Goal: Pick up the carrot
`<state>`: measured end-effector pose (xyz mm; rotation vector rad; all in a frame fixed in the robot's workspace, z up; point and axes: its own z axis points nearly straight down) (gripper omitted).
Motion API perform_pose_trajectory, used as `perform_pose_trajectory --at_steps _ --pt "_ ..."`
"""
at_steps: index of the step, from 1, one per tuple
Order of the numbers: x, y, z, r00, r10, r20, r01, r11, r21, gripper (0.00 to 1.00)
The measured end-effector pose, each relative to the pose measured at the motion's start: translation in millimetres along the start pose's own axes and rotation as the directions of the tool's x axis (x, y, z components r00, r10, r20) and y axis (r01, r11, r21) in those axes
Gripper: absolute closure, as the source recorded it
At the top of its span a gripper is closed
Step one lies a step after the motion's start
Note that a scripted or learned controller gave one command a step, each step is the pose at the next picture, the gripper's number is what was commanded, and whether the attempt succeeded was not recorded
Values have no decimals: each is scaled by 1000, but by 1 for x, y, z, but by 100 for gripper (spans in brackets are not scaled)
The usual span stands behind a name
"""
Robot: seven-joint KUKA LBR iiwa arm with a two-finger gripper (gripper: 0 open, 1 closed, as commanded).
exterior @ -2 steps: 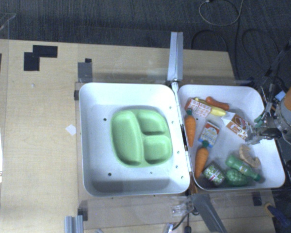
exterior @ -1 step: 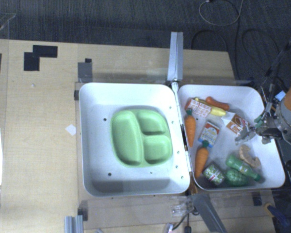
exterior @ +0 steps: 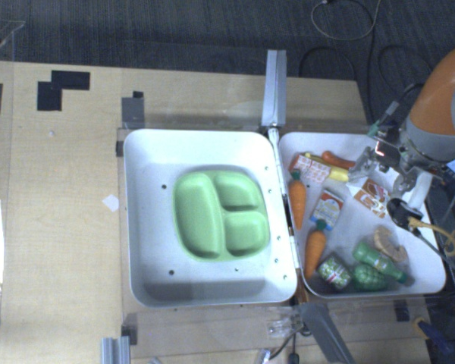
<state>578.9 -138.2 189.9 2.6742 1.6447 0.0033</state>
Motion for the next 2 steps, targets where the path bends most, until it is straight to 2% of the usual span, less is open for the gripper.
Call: perform_pose_trajectory --at_steps 1,2 --pt "56 18 96 856 517 0 -517 856 0 0" --pt "36 -48 101 846 533 -6 -533 846 -5 0"
